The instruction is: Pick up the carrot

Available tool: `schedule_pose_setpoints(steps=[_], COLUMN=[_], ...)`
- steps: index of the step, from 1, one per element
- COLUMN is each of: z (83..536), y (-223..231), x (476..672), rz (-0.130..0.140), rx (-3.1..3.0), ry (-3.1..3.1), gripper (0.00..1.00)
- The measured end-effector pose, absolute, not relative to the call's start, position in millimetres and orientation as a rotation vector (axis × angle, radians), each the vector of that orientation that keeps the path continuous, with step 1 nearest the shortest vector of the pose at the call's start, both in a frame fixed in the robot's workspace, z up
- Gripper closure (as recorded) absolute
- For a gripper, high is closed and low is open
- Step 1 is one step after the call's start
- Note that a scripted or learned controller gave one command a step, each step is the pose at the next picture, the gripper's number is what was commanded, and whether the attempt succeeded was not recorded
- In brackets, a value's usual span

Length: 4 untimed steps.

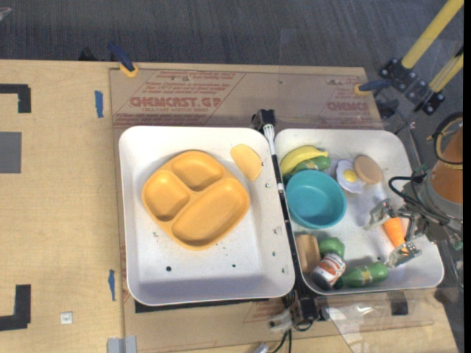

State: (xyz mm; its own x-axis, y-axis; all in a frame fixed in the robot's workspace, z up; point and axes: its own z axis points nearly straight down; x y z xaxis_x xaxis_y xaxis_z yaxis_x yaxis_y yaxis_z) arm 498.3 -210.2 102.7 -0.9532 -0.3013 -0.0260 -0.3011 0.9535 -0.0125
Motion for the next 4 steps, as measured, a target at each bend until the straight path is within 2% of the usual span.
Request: schedule_pose_setpoints(steps=[1, 2, 3, 4], z=[89.6, 89.9, 89.7, 90.0], y=[-221.2, -223.2, -223.0, -223.1], x=[492.9, 492.8, 498.3, 494.9], rz=[-0.002, -0.014, -0.004, -0.014], rx=[-0.505, -0.857, -0.655, -1.083], ry=[3.086, 3.003, 3.062, 2.931], gripper=[0.00, 0.00, 0.00, 0.00])
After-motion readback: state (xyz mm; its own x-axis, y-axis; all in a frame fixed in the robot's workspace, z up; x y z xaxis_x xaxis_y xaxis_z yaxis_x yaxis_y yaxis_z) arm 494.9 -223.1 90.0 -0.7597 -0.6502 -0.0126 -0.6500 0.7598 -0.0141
